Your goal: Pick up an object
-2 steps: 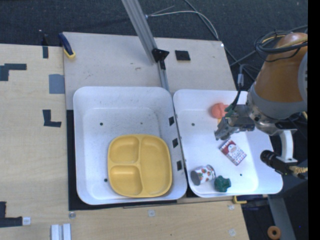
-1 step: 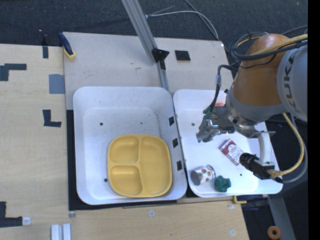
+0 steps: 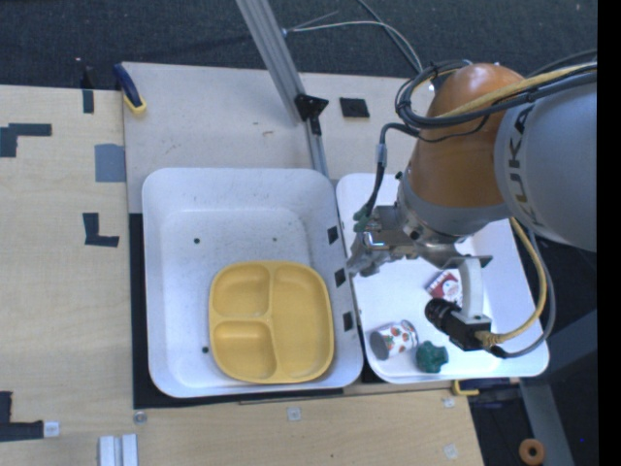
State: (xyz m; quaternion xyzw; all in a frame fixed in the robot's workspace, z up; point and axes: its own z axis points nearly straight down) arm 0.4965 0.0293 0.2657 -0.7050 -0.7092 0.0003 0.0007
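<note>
On the pale bench [image 3: 223, 124], two white bins [image 3: 175, 260] sit side by side; the arm hides whether the gripper [image 3: 374, 250] grasps anything.

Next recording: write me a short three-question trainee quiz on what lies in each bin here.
1. True or false: the yellow divided plastic plate lies in the left white bin.
2. Which bin is the grey arm's tool over? A) left B) right
3. Fill in: the small green lumpy object sits in the right white bin near its ____ edge.

Key: 1 true; 2 B; 3 front (the edge nearest the camera).
</note>
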